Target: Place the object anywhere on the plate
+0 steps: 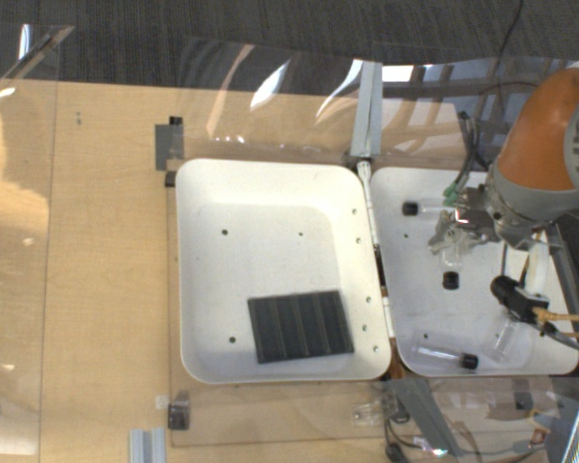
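My main worry is a lift that comes up with nothing. The gripper [453, 237] hangs low over the right bin [415, 307], and the pieces around it are small, some of them clear plastic. Those are easy to nudge aside or pinch badly. A small black piece [451, 280] lies just below the gripper in the view. A black-capped piece [410, 207] sits a little to its upper left. A clear tube with a black cap [442, 357] rests well below it, near the bin's front wall. A second clear tube [505, 337] lies below and to its right.

I judge that one of these is the object to move, but I cannot say which. If the gripper closes off-centre, a round tube may roll or squirt out.

The second risk is the carry. The dark ridged plate [300, 326] lies well apart from the gripper, down and to the left in the view. It sits in the left bin [261, 210], past the raised rims between the two bins. A weak hold could drop the piece on the way, or it could catch a rim. The plate's ridges might also let a round piece roll off.

As for the gripper itself, glare and clear parts blur it, so I cannot tell whether it is open or closed. I see nothing clearly held in it, and I cannot tell whether it touches the bin floor
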